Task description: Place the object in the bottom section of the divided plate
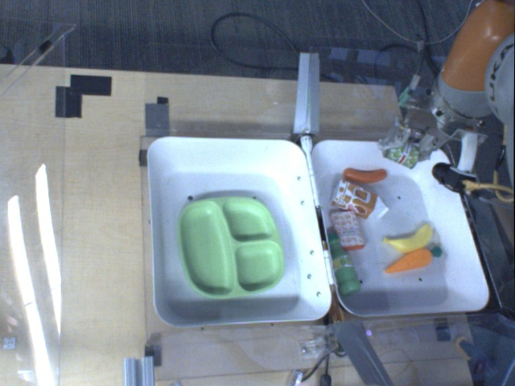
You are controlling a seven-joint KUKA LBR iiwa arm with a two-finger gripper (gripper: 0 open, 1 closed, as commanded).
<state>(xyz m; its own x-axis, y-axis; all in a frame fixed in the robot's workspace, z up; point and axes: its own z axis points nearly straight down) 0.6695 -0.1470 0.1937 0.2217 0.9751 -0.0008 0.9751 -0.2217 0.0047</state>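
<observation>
The green divided plate [232, 244] lies in the left white bin [165, 215]. It has one long section on its left side and two smaller sections on its right, one above the other. My gripper [406, 145] hovers over the far edge of the right bin [459, 296], above and to the right of a red sausage [364, 175]. Something small, greenish and white shows at the gripper's tip, too blurred to identify. The plate's sections hold nothing.
The right bin holds an orange-and-white snack packet [354, 199], a pink packet [348, 230], a green bottle [346, 273], a yellow banana [409, 237] and an orange carrot [410, 260]. A metal divider rail [306, 95] runs between the bins at the back.
</observation>
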